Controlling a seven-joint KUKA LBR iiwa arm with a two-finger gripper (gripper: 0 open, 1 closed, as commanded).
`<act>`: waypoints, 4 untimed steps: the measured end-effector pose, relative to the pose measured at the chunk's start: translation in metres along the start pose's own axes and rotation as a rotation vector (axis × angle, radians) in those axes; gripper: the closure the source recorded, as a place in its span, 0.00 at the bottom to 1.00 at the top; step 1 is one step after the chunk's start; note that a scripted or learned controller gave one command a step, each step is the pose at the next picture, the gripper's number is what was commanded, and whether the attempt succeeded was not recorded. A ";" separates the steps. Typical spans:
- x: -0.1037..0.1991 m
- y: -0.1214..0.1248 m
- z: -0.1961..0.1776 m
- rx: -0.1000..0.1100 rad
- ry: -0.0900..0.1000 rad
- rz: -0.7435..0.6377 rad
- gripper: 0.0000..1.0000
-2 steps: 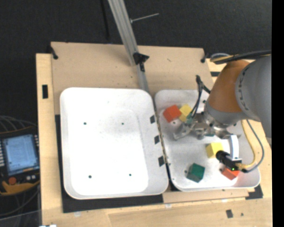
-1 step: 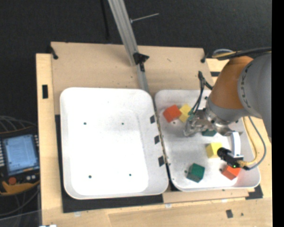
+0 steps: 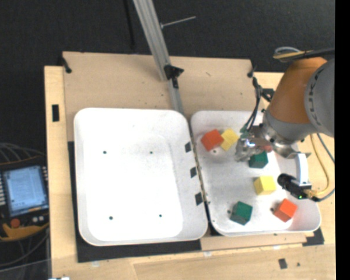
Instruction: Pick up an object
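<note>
Hand (image 3: pixel 245 150) low in right bin (image 3: pixel 221 223), green block (image 3: pixel 258 160) just beside.

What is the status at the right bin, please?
Hand low in right bin, beside green block; grip unclear. Orange block and yellow block close alongside. Nothing seen held.

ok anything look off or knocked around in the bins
Nothing stands out. Six blocks sit loose in the right bin, none spilled over its rim. The gripper is low beside a green block and a yellow block.
</note>
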State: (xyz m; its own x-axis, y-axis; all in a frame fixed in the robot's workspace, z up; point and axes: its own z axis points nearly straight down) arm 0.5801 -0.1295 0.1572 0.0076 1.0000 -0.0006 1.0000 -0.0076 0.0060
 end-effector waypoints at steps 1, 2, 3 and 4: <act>0.009 0.002 -0.057 -0.002 0.000 -0.011 1.00; 0.000 -0.002 -0.110 -0.002 -0.001 -0.011 1.00; 0.046 0.018 -0.094 0.004 -0.001 -0.013 1.00; 0.087 0.037 -0.097 0.003 0.000 -0.013 1.00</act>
State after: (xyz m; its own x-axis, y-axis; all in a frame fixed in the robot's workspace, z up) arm 0.6168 -0.0427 0.2546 -0.0058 1.0000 -0.0010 1.0000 0.0058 0.0029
